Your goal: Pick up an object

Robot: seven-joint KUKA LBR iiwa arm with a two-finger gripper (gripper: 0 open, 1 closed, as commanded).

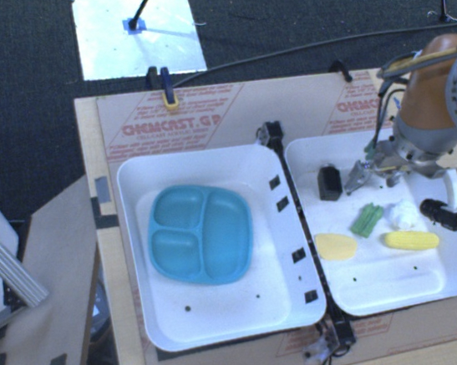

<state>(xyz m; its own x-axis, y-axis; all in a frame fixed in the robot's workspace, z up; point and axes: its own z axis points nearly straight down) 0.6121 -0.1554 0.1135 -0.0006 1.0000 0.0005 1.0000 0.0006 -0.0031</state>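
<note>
My gripper (356, 178) hangs over the back part of the right bin (453, 281), its fingers pointing left and open with nothing between them. A small black block (329, 182) sits just left of the fingertips, apart from them. Below the gripper lies a green ridged piece (367, 219), with a white lump (403, 213) to its right. Nearer the front lie a yellow corn cob (411, 239) and a flat pale-yellow piece (336, 245).
The left bin (173, 328) holds a blue divided plate (199, 233). A black-clipped divider (295, 227) runs between the two bins. The arm's grey and orange body (441, 101) leans in from the right above the right bin's back corner.
</note>
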